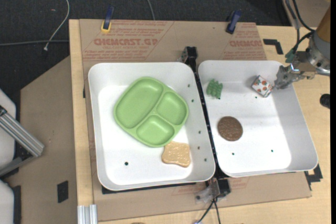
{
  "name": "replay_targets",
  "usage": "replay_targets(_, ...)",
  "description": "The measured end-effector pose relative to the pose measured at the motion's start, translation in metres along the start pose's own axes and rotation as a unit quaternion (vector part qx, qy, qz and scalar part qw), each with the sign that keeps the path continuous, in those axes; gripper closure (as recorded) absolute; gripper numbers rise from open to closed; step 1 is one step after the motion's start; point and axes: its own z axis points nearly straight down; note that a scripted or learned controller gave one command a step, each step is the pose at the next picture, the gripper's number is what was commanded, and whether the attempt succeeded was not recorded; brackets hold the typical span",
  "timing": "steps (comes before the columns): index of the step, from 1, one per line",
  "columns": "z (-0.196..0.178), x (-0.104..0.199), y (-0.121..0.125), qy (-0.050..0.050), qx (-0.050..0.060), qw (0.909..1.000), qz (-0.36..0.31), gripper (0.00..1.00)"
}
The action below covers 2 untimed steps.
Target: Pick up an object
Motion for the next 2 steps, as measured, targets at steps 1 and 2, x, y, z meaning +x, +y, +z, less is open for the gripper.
replay_targets(1, 0.009, 0.0, 0.0, 0.001, 0.004, 1.0, 0.0, 1.0)
replay_targets(2, -0.002, 0.057, 0.002, 0.003, 0.004, 1.0, -0.002, 1.0)
